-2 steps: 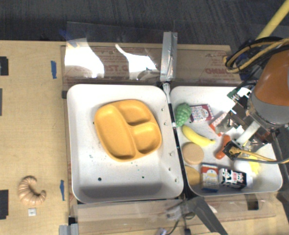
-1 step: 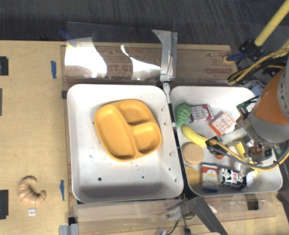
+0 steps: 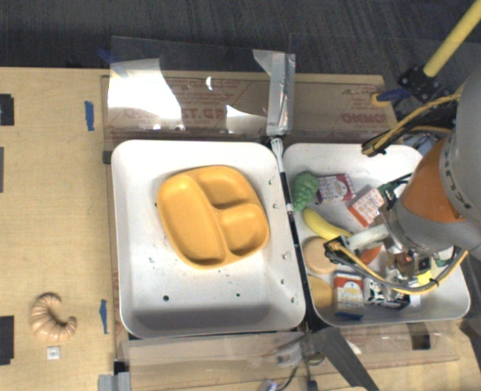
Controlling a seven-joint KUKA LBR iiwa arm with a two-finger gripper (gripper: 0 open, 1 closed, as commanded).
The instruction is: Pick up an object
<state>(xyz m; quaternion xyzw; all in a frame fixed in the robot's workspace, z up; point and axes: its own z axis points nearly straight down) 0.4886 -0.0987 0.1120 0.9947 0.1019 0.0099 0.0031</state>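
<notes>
The pick is not yet done, as far as we can see: the gripper point(image 3: 395, 271) hangs low over the near right part of the right bin point(image 3: 346, 155), and no object shows raised in it. We cannot tell whether the gripper is apart or together, because the wrist and cables mask it. The candidate objects lie in the right bin: a banana point(image 3: 323, 225), a green toy point(image 3: 305, 190) at the far left, two packets point(image 3: 335, 188) beside it, and a carton point(image 3: 348, 292) just left of the gripper. In our judgement, what is left is to close on one object and lift it clear. Room is tight: the objects crowd together, and the near and right walls stand close. The left bin point(image 3: 142, 243) holds one yellow plate point(image 3: 212, 214) with bare floor around it.
</notes>
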